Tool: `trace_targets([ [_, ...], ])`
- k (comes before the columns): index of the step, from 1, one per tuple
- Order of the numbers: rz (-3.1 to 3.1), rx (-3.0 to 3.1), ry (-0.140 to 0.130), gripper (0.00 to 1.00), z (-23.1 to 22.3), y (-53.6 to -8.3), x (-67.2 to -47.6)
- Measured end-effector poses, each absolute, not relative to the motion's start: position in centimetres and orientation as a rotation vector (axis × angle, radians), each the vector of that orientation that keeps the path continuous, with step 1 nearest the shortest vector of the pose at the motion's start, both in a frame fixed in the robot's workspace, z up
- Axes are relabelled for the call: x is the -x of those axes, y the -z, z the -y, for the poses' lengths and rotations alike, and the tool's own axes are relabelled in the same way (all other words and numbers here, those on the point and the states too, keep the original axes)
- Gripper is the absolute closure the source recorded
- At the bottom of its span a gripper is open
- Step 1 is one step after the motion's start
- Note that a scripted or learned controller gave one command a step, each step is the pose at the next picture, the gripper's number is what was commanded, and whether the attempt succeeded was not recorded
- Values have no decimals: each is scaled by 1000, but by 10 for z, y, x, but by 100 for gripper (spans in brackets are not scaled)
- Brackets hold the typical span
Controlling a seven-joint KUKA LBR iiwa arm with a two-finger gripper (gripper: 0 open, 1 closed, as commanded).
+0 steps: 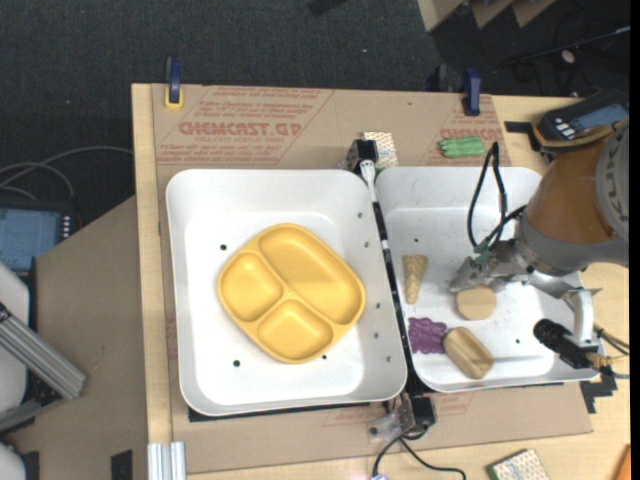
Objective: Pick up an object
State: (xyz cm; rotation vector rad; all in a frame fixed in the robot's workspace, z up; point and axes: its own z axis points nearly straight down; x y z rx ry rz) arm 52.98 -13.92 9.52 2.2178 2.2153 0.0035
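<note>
Gripper (478,276) low in right bin (440,193), at or just above the round tan piece (476,304); opening not readable from this angle, nothing visibly held. Tan piece resting on bin floor, apparently not lifted. Likely target, judging by position, though contact cannot be confirmed. Nearby in same bin: cone (412,276) to the left, purple grapes (427,336) at near-left corner, bread roll (468,353) just beside them. All lying loose on the floor. Left bin (200,208) with yellow tray (290,291), well apart from the arm. Green item (461,148) on the bench beyond the bins. Status: approach made, grasp unconfirmed, lift not yet done. Remaining: closing on a piece, raising it clear of the bin.
</note>
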Motion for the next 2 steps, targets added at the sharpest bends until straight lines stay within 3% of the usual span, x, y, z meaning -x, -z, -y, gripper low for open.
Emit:
trace_targets([
  [1,-2224,-2203,-15,100,63,-191,-604],
  [2,-2221,-2231,8,100,108,-116,-549],
])
